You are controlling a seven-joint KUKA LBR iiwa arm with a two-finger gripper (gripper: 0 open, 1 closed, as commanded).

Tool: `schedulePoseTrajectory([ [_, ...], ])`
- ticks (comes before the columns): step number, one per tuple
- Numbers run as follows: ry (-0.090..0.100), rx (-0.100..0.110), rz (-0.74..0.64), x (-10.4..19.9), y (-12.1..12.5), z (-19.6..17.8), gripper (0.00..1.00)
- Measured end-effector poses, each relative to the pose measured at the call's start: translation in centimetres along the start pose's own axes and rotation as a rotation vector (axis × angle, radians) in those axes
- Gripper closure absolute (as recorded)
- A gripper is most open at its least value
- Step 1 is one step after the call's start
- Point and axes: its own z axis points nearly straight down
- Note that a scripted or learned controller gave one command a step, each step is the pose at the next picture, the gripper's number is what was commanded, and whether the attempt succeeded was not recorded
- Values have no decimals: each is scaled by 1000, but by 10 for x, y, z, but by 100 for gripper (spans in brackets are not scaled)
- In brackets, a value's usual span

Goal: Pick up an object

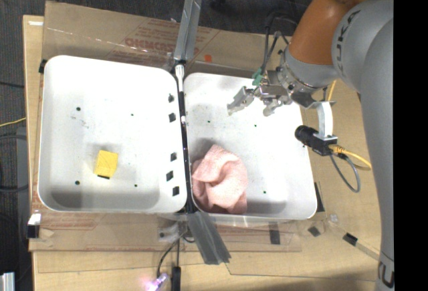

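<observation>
No pick is judged to be made so far. The grey arm point(354, 35) is seen reaching in from the right over the right bin point(294, 169), and its gripper point(257, 101) is held above the bare floor of that bin's far half. The fingers are spread apart and nothing is seen between them. Two candidate objects are left lying: a crumpled pink cloth point(221, 177) against the near-left wall of the right bin, well apart from the gripper, and a small yellow block point(106, 164) in the near-left part of the left bin point(67, 82). The whole task is judged to be left: approach, closing and lifting.

The arm's upper part is cut off at the frame edge. The height of the gripper above the bin floor cannot be told from this slant.
</observation>
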Motion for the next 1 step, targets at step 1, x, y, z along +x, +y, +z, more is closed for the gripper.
schedulePoseTrajectory([
  [1, 0, -1, -428, 31, -26, 129, 0],
])
